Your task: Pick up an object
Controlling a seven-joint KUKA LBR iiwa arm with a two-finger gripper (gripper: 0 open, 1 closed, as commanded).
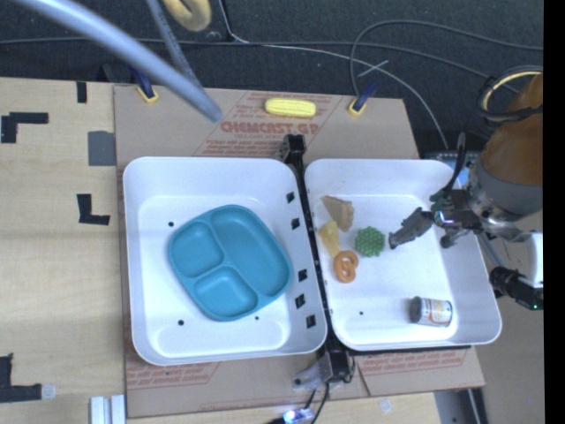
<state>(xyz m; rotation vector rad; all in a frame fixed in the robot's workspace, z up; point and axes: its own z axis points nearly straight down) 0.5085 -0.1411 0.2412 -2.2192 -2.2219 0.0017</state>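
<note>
The dark two-finger gripper (pixel 399 235) hangs over the right white bin (pixel 468 321), just beside the bumpy green ball (pixel 369 241) (whether its fingers are open or closed, I cannot tell).

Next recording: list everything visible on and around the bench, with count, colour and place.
bins: 2, white, side by side on the cardboard
divided plate: 1, blue, left bin
green ball: 1, green, right bin, centre
pretzel: 1, orange, right bin, below the ball
tan wedge: 1, tan, right bin, upper left
yellow piece: 1, pale yellow, right bin, by the divider
can: 1, lying down, right bin, lower right
yellow corn: 1, yellow, on the cardboard behind the bins
end effector: 1, dark, just right of the ball
</note>
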